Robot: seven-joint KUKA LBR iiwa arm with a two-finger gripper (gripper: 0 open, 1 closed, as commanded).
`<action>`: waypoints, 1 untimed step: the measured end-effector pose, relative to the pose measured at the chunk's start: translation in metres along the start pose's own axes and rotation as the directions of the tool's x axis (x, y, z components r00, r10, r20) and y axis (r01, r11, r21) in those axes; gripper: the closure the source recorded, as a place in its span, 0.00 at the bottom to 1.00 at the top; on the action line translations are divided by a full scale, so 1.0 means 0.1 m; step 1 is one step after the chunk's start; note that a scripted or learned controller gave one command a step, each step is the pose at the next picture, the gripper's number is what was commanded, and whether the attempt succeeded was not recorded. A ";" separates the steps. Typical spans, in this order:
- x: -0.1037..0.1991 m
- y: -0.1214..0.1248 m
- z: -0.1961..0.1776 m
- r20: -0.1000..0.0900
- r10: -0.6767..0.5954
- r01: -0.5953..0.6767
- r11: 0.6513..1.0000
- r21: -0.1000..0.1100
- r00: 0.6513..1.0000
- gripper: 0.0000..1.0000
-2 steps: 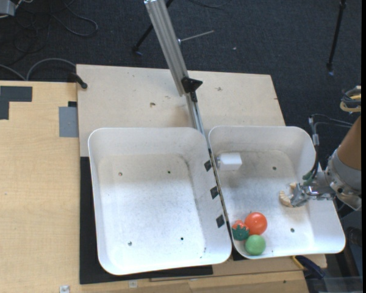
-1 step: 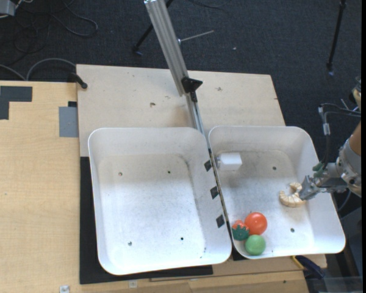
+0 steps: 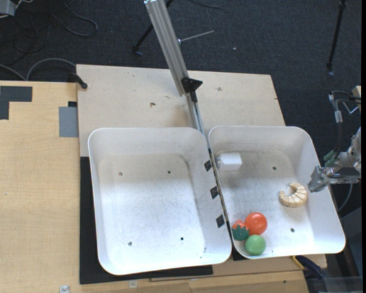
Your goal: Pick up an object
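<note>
Croissant-looking curled pastry toy (image 3: pixel 293 195), pale tan with ridges, sits near the right bin's (image 3: pixel 305 140) right wall, closest to your end effector (image 3: pixel 322 179) at that rim. Can't tell what state it's in, honestly. I'd come straight down on its middle rather than chase the round tomato (image 3: pixel 256 223) by the front edge.

Bench (image 3: pixel 140 99): pale wood top, few small dark marks. On it, black mat (image 3: pixel 85 224) under left bin, showing along bin's left and front edges. Two shallow white bins side by side, touching at inner rims: left bin (image 3: pixel 110 140), right bin (image 3: pixel 293 133). Slanted alu. rail (image 3: pixel 171 47) w/ black bracket meets bench near bins' back junction. Lighter wood tabletop (image 3: pixel 30 188) adjoins at left.
</note>
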State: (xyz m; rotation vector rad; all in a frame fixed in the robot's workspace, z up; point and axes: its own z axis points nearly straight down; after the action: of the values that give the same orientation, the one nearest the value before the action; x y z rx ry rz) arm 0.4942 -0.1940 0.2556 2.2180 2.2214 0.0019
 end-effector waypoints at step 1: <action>0.46 0.10 0.12 -0.004 -0.002 0.003 1.000 0.006 1.000 1.00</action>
State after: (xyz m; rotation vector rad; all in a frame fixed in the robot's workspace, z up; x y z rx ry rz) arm 0.5037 -0.1477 0.2433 2.2198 2.2288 -0.0004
